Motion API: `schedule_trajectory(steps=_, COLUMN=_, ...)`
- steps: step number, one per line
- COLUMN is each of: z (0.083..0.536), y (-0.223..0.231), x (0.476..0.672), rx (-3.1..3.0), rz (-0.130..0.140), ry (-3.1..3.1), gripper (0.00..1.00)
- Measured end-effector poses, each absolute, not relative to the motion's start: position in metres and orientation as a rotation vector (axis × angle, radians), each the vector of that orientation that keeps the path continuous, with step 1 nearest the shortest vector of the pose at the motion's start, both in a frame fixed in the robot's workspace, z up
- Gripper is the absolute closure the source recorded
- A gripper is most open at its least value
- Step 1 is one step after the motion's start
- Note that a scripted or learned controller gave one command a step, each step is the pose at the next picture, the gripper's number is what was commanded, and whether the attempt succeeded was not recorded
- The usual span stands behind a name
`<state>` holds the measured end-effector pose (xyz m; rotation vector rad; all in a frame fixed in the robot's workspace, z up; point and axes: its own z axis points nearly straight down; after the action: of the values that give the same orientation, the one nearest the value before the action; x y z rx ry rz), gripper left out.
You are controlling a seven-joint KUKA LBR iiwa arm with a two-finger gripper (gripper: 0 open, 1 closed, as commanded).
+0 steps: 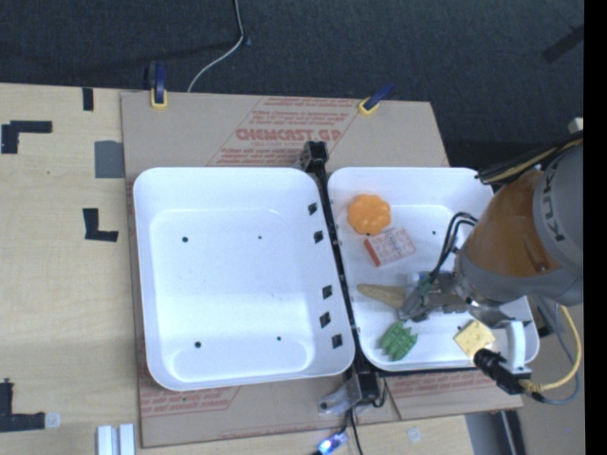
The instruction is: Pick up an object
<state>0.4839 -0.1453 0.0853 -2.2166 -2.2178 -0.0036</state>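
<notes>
The jaws (pixel 417 303) hang low in the right bin (pixel 432 180), seemingly parted, though I cannot tell for sure. The tan wedge (pixel 379 294) lies just left of them, long axis left-right; the green toy (pixel 399 341) sits just nearer.

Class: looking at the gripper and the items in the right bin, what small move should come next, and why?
Probably a short descent. The gripper sits over the tan wedge-shaped piece in the right bin, nothing visibly between its fingers; the green toy lies just beside it.
</notes>
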Motion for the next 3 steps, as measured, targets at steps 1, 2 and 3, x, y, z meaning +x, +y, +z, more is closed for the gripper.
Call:
schedule_trajectory(steps=1, z=0.232, y=-0.161, x=0.497, rx=-2.230, rz=-0.010, ry=-2.233, gripper=1.00)
schedule_trajectory(steps=2, z=0.305, y=-0.133, x=0.504, rx=-2.220, rz=-0.006, ry=-2.231, gripper=1.00)
schedule_trajectory(steps=3, z=0.310, y=-0.134, x=0.503, rx=-2.219, rz=0.002, ry=-2.225, gripper=1.00)
